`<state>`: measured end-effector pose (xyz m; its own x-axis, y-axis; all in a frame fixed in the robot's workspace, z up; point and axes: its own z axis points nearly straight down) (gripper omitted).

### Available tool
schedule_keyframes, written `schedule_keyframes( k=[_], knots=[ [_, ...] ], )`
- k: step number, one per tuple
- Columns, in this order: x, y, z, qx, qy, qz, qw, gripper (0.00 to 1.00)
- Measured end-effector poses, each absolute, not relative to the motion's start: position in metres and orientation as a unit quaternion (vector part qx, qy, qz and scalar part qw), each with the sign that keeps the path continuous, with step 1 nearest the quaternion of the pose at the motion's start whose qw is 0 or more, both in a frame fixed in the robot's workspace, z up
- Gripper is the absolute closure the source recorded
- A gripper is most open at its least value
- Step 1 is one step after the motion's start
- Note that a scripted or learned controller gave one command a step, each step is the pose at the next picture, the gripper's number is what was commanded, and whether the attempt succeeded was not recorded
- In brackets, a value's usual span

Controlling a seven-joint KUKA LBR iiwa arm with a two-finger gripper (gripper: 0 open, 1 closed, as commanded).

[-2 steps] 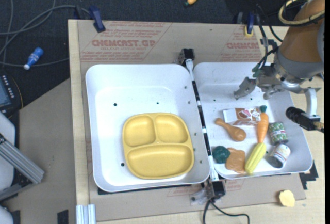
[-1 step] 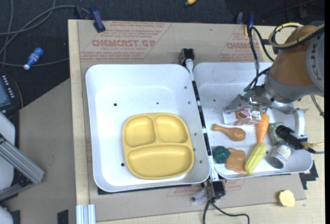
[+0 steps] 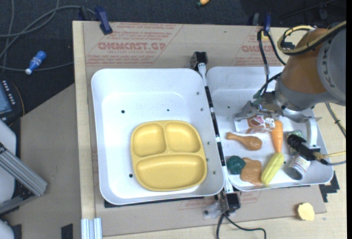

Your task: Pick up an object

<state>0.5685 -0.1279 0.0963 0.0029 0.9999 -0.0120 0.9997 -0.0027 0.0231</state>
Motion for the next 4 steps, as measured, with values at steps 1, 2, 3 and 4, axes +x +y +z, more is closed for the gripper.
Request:
schedule_keyframes(
  k=[1,2,3,4],
  knots=[
    [0.556,-0.116,0.096,0.709,0.705,0.0079,0.017,0.0],
    [0.541,-0.103,0.096,0.709,0.705,0.0088,0.018,0.0],
    [0.554,-0.129,0.094,0.706,0.708,0.0082,0.005,0.0],
    [0.556,-0.129,0.106,0.706,0.708,0.0096,0.009,1.0]
  ],
)
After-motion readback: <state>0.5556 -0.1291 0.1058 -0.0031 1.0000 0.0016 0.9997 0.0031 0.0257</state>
